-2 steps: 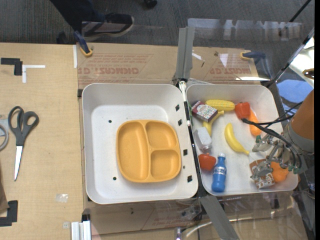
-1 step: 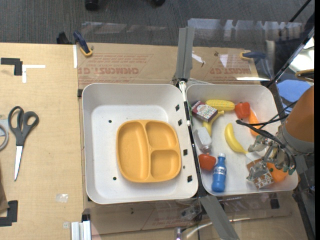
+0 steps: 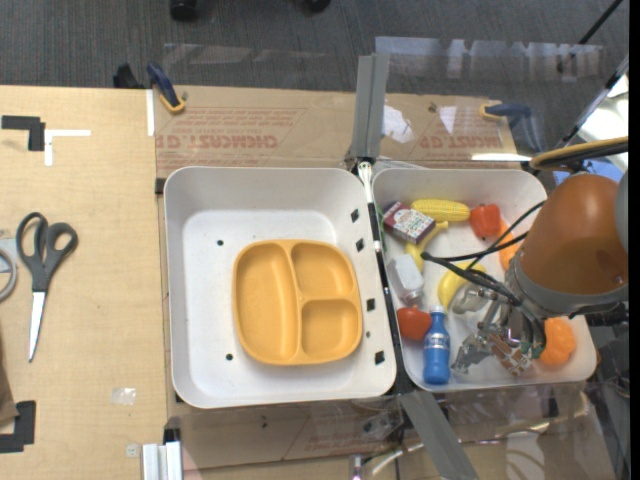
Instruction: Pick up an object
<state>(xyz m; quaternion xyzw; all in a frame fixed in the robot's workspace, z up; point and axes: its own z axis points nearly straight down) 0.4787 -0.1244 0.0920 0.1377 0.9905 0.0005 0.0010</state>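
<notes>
Jaws low beside blue bottle; grip state, you cannot tell. Crowded toys risk glancing, empty close.

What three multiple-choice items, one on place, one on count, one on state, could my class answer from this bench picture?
1. Where does the yellow plastic divided plate lie?
A. left white bin
B. right white bin
C. on the cardboard

2. How many compartments has the plate?
A. two
B. three
C. four

3. How does the blue plastic bottle with white cap rest?
A. hanging from the gripper
B. on the scissors
C. on the right bin's floor

Answers:
1 A: the plate sits inside the left white bin.
2 B: one long section, two smaller.
3 C: it rests in the right white bin beside the gripper.
</notes>
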